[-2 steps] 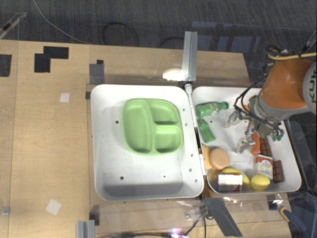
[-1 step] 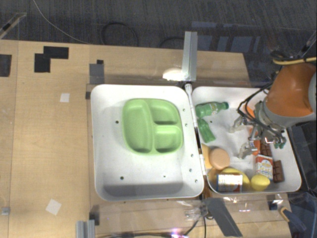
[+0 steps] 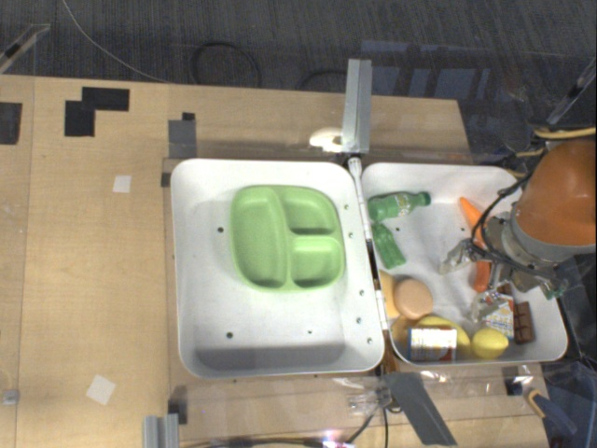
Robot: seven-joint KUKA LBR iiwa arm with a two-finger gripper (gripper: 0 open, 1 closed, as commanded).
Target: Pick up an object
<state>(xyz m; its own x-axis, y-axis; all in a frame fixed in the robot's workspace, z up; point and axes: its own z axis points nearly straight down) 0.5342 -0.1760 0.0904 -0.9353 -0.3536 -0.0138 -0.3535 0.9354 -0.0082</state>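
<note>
End effector [image 3: 489, 274] down low in the right bin [image 3: 438, 177], at its right side, under the grey wrist and orange band. Cannot tell whether open or closed from this slanted look; nothing seen gripped. Sits over or just beside an orange-red piece [image 3: 481, 275], with a small packet [image 3: 500, 317] and a brown bar [image 3: 523, 322] close in front of it.

Looks like the reach-and-grasp step: lowered among the clutter, no pick confirmed. Next move probably calls for closing on one single item, most likely the orange-red piece, then lifting straight up, clear of the packet and the bin's wall. Risk of a brush or a two-thing grab, judging by how tightly that corner is packed.

Count, as far as can be told:
- two white bins on the tabletop [image 3: 84, 278], side by side, touching along the middle
- one green divided plate [image 3: 284, 236], alone in the left bin [image 3: 201, 343]
- one green bottle [image 3: 399, 203] and one smaller green item [image 3: 387, 247] near the right bin's left wall
- one orange wedge [image 3: 469, 211] by the far wall
- one tan round thing [image 3: 413, 298]
- one labelled can [image 3: 432, 341] and one lemon [image 3: 491, 343] at the near wall

All candidate objects in the right bin, well within reach of the arm
</note>
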